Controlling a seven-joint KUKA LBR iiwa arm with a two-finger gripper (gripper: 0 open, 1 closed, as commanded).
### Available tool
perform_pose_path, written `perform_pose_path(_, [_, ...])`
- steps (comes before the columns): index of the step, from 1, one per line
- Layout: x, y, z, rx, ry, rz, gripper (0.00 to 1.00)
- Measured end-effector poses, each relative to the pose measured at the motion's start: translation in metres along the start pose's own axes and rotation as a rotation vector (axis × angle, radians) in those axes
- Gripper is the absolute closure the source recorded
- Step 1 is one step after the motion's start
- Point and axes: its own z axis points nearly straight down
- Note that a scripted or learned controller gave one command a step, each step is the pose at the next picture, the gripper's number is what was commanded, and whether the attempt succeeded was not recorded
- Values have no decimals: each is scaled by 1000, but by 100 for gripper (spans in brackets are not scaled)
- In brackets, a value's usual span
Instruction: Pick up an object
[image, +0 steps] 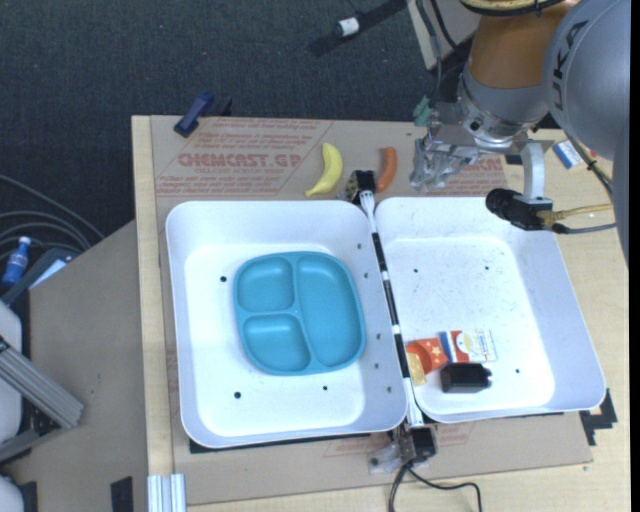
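In the right bin (520, 262) we see a small carton (452, 349) and a black block (465, 378) touching it, both near the front edge. The left bin (190, 300) holds a blue tray (298, 311). A banana (326, 170) and an orange piece (386, 168) lie behind the bins. Our gripper (437, 172) hovers above the right bin's far rim, well apart from the carton, carrying nothing. We judge a descent here would meet only the rim, and the two touching items could spoil a clean grasp.
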Motion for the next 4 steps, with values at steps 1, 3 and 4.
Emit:
perform_pose_path(1, [42, 0, 4, 0, 0, 0, 100])
perform_pose_path(3, [102, 0, -1, -5, -1, 1, 100])
perform_pose_path(4, [37, 0, -37, -6, -2, 2, 100])
